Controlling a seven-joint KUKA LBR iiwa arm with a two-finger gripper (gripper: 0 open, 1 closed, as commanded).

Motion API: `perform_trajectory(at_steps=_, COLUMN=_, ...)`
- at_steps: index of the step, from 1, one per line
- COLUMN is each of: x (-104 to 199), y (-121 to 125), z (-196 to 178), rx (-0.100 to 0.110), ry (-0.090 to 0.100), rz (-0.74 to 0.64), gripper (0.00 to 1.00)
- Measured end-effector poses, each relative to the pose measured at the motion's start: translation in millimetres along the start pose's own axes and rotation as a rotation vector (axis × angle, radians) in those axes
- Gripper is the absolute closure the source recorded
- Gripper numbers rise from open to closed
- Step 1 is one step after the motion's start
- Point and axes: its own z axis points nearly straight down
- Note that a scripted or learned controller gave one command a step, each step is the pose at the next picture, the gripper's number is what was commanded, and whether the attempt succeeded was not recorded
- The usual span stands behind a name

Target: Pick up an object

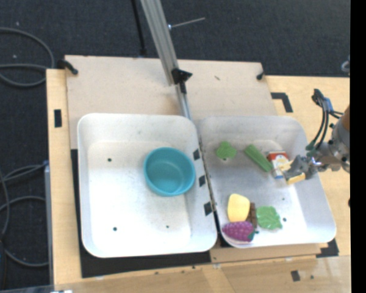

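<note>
Right now the gripper (296, 171) sits low over the right bin (311, 221), near its right wall, with a small yellow piece (296, 178) at its tip; whether the fingers are closed on that piece or merely touching it cannot be told from this slant. Just to the left of the tip lies a small red and white object (278, 161), touching or nearly touching the yellow piece. Beside that, a long green pod-shaped toy (256, 157) lies tilted, and a smaller green leafy piece (226, 151) rests further left, near the divide between the bins. Toward the near edge of the same bin sit a yellow block (238, 207), a purple grape bunch (238, 230) and a green leaf shape (269, 218), clustered together. Over in the left bin (110, 224), a turquoise bowl (169, 171) stands upright.
</note>
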Motion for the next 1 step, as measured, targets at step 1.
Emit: perform_trajectory(at_steps=1, x=-1.1, y=2.1, z=-39.3, rx=0.002, ry=0.001, rz=0.000, gripper=1.00)
